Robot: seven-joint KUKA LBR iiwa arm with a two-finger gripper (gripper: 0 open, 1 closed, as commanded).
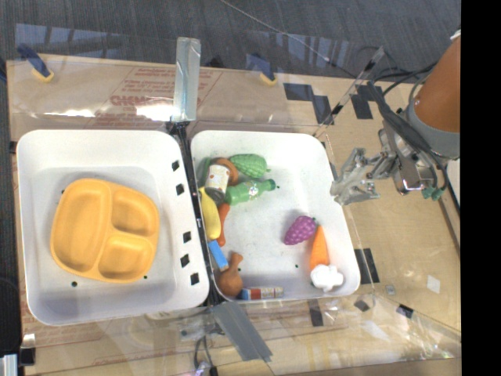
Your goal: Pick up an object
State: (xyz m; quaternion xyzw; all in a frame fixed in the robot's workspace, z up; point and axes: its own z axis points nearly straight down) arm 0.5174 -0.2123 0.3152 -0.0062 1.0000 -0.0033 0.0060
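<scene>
Several small toys crowd the right bin [333,210], most of them packed along its left wall: a green bumpy piece [249,164], a green bottle [252,190], a yellow banana-like piece [210,216] and a brown figure [228,276]; nearer the right wall lie a purple grape bunch [300,229] and an orange carrot [318,246] with a white piece [326,276] at its end; the left bin [31,210] holds a yellow divided tray [104,229]. At the right bin's right rim, outside it and above the bench, hangs the gripper [350,183], its fingers apparently spread with nothing between them (the metal blurs against the clear sheeting, so this is a cautious reading). To do the step well, I would choose the grape bunch; it stands apart from its neighbours, just beside the carrot but not clearly touching, so fingers could straddle it without striking a wall; the arm should travel left over the rim, centre above the bunch, descend straight, then close across its narrower width.
</scene>
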